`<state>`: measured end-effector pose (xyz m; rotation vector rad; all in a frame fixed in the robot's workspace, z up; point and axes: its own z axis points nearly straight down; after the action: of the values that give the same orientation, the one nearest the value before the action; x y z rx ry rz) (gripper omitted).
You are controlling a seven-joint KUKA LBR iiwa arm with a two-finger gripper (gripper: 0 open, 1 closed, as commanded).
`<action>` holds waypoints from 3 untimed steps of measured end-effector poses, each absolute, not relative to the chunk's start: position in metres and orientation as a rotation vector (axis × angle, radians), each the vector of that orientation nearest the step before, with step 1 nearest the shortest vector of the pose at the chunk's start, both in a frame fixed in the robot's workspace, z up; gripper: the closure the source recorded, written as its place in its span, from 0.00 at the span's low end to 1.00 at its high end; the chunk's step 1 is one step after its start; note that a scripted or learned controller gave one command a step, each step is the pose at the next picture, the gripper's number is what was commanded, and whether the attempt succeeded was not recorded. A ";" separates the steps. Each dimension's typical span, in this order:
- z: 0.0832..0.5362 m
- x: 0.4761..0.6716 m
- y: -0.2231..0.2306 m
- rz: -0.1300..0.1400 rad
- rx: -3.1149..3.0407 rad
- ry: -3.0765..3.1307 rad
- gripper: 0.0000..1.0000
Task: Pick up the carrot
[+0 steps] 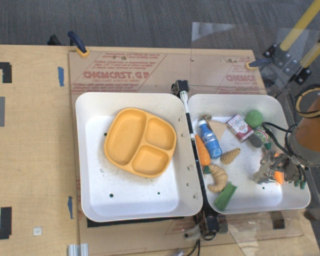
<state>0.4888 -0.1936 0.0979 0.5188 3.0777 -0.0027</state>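
We see the carrot (203,153) lying at the right bin's (293,199) left edge, beside the blue bottle (209,139); our hand (268,174) hovers well apart, its state we cannot tell

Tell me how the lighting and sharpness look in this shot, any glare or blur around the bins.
Camera view: light is even and soft, with only faint shadows under the yellow divided plate and along the bin rims; no harsh glare on the white bins; the carrot reads fairly sharp; the gripper at the right looks cluttered and slightly soft.
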 end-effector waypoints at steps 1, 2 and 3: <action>0.097 0.488 -0.193 -0.002 0.519 3.080 0.00; 0.104 0.490 -0.193 -0.002 0.517 3.079 1.00; 0.103 0.489 -0.193 -0.002 0.517 3.080 0.00</action>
<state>0.4894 -0.1927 0.1035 0.5170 3.0798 -0.0021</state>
